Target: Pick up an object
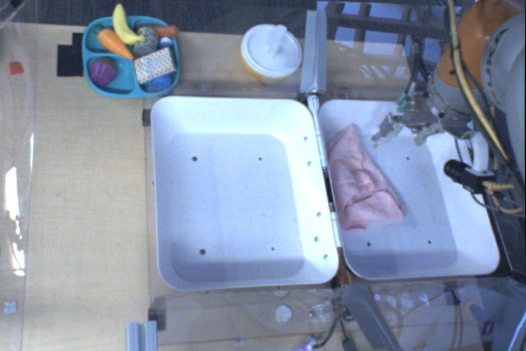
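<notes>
Pink cloth (362, 182) lies in the right bin (460, 259), no writing legible.

We see two white bins side by side on the counter (82, 201). In the right bin (460, 251) a crumpled pink cloth (362, 181) lies against the left wall. The gripper (403, 130) hovers above that bin's upper part, its jaws spread and bare, apart from the cloth. Behind the left bin (230, 193) sit a blue tray (92, 78) of toy food and a white lidded cup (272, 51).
</notes>
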Controlling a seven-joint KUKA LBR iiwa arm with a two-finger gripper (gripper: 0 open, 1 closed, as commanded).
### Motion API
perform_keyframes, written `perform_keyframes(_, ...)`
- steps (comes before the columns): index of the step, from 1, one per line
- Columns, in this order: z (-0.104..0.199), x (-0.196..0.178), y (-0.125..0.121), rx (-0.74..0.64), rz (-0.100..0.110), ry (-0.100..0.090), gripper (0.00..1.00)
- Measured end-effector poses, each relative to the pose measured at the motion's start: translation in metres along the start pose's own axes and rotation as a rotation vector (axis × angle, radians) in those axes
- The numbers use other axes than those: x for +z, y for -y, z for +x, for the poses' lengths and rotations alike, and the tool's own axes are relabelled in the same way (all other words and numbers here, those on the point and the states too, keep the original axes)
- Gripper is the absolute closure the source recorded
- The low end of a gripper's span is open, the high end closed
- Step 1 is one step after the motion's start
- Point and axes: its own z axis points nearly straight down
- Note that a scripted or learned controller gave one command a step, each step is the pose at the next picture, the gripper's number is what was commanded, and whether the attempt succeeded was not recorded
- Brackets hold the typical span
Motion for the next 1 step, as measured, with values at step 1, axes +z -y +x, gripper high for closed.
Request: perform_keyframes(1, 0.0081, 0.0537, 0.0463, -0.152, -0.008, 0.001, 0.00)
